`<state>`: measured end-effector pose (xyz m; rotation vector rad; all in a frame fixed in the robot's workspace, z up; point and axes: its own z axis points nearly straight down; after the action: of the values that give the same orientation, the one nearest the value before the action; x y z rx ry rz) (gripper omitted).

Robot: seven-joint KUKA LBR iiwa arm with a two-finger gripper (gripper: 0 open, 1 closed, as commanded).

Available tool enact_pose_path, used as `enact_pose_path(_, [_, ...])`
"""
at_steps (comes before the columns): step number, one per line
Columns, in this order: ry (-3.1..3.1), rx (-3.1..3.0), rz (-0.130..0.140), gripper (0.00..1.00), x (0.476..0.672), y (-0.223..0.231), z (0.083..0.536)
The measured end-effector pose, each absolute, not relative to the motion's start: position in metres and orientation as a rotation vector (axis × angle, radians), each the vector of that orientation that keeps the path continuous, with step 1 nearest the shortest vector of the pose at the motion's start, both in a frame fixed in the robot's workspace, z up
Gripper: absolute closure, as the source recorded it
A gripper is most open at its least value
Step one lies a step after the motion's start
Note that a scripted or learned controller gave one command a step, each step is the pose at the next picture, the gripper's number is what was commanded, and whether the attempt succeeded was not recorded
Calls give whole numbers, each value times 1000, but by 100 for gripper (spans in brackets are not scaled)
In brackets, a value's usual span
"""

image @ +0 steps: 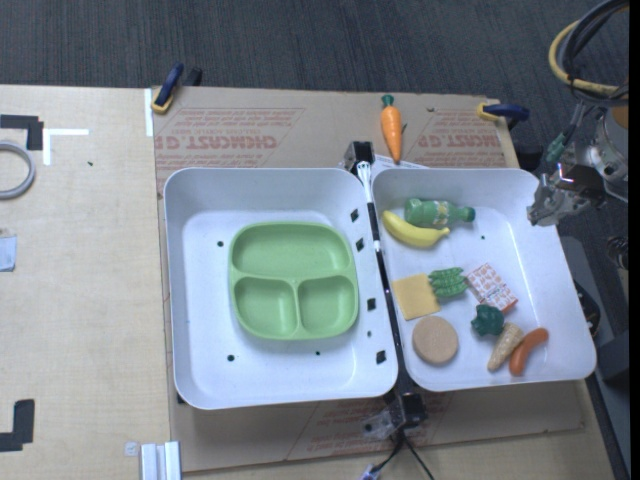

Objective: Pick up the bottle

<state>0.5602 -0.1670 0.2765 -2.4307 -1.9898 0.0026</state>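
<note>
The counter (80,298) is pale wood, with a sheet of brown cardboard (260,133) printed with red lettering laid under two shallow white bins. Blue clamps (168,86) grip the cardboard's far corners, and dark grey carpet (300,18) runs beyond the far edge. Black tape marks and a grey ring (12,171) sit on the wood at the left. A toy carrot (391,128) lies on the cardboard just behind the bins.

The left bin (190,268) holds a light green divided plate (294,281) with three compartments. The right bin (555,298) holds the bottle (438,212), which is small and green with a paler label, lying on its side near the far wall, its cap end pointing right. It touches a yellow banana (414,231) just in front of it. Nearer the front lie a cheese slice (415,295), green beans (448,283), a red-and-white packet (492,286), a round biscuit (436,340), broccoli (488,320) and a sausage (528,351).

The gripper (556,203) hangs at the right bin's far right rim, well apart from the bottle; whether the jaws are released or clenched cannot be told.
</note>
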Motion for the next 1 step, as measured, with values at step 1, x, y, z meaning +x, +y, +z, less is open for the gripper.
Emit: enact_pose_path(1, [-1926,-2481,3,100,519,-68,204])
